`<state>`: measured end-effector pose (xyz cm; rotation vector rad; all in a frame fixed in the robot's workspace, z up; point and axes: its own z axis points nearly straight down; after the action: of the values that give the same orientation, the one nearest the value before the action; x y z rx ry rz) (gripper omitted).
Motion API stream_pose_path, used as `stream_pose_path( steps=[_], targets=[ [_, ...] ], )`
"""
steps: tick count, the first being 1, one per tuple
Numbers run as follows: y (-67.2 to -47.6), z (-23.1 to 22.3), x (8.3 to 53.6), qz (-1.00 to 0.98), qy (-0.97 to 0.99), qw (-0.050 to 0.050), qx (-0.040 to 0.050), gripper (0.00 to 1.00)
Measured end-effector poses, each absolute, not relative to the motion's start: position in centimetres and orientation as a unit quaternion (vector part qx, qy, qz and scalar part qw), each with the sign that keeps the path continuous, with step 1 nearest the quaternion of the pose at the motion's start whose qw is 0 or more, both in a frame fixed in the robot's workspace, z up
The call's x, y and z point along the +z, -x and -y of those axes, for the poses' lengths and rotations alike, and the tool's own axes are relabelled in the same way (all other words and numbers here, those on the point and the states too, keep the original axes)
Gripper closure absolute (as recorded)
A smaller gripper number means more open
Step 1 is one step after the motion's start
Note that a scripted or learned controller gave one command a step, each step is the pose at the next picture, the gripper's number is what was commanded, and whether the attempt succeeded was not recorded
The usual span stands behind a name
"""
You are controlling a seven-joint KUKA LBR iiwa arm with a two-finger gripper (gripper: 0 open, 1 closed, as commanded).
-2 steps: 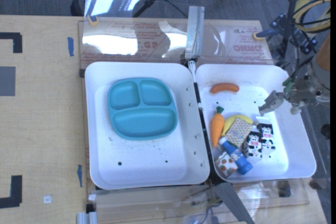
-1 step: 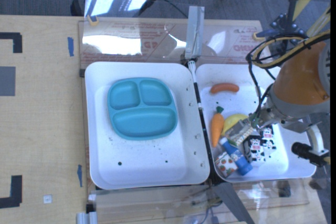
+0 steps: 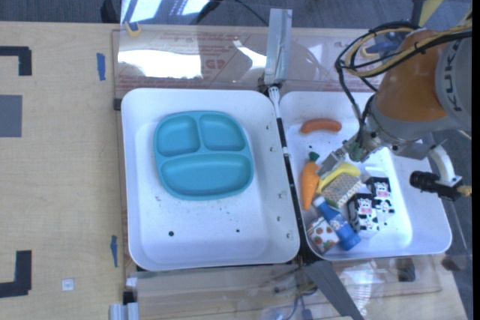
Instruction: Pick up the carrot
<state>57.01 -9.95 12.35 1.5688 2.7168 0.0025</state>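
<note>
Carrot [image 3: 309, 183] still lying in the right bin [image 3: 431, 236], my end effector [image 3: 352, 150] hovering nearby, can't tell open or closed.

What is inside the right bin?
A carrot, a sausage, a corn cob, a blue bottle and a cow-print toy. The arm covers part of the bin.
</note>
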Motion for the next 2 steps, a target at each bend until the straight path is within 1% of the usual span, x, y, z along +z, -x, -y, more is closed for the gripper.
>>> stream_pose_path(
  steps=[1, 2],
  targets=[
    [-61.0, 10.2, 13.6, -0.922, -0.387, 0.003, 0.0009, 0.0],
    [-64.4, 9.4, 14.1, -0.964, -0.266, 0.004, 0.0009, 0.0]
  ],
)
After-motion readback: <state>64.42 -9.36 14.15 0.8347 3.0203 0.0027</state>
